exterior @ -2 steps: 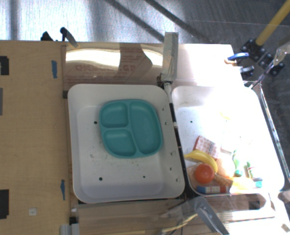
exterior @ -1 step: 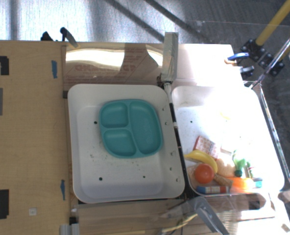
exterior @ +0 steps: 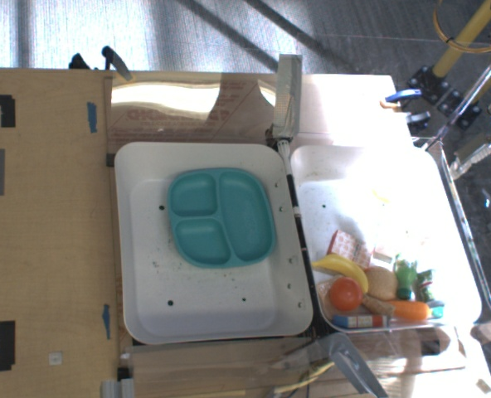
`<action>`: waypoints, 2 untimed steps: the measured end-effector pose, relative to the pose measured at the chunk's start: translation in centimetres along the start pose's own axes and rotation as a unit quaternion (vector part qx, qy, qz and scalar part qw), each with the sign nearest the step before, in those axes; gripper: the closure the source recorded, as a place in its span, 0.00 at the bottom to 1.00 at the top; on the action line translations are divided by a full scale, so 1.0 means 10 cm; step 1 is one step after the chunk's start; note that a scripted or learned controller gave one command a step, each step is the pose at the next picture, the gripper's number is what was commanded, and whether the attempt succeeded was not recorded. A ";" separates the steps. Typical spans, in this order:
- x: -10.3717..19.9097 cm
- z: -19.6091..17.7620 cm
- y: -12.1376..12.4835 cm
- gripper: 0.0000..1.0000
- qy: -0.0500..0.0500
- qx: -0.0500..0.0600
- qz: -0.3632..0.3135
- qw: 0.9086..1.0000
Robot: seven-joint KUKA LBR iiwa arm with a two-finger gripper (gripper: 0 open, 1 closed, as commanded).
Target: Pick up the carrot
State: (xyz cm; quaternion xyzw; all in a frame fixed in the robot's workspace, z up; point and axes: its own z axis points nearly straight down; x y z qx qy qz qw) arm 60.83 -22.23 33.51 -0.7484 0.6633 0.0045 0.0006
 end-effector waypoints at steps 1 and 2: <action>-0.14 -0.98 -0.62 0.00 0.004 0.008 -0.130 0.991; -0.16 -0.99 -0.61 0.00 0.004 0.006 -0.223 0.975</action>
